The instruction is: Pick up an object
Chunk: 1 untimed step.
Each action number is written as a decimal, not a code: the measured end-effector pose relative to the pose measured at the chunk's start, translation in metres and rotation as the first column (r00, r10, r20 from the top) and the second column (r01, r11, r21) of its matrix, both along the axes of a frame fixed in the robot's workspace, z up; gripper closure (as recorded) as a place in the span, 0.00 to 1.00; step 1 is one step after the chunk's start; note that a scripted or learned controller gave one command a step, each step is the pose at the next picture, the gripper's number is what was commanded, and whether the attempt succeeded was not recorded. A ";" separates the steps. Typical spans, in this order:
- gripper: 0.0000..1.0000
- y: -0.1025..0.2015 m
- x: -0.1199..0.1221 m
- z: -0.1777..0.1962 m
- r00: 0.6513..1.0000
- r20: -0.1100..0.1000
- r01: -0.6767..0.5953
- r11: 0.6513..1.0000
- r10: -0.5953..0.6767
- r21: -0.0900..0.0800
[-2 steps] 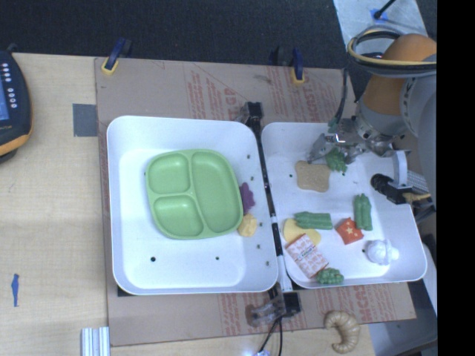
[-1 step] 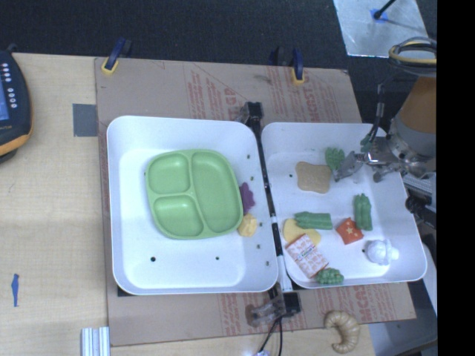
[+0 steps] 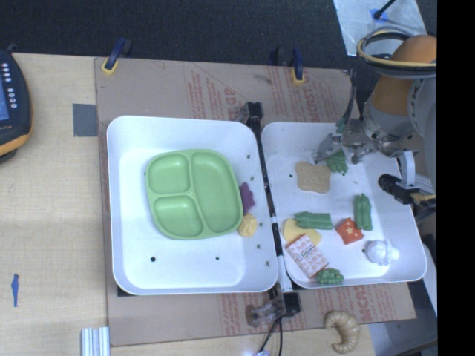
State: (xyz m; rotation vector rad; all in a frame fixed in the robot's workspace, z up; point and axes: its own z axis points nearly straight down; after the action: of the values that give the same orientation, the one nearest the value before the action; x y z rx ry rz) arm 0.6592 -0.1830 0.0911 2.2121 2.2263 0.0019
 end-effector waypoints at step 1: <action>1.00 -0.001 -0.002 0.012 1.000 -0.005 -0.001 1.000 0.001 0.000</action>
State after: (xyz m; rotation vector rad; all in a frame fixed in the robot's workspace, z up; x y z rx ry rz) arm 0.6568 -0.1842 0.1034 2.2130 2.2301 -0.0043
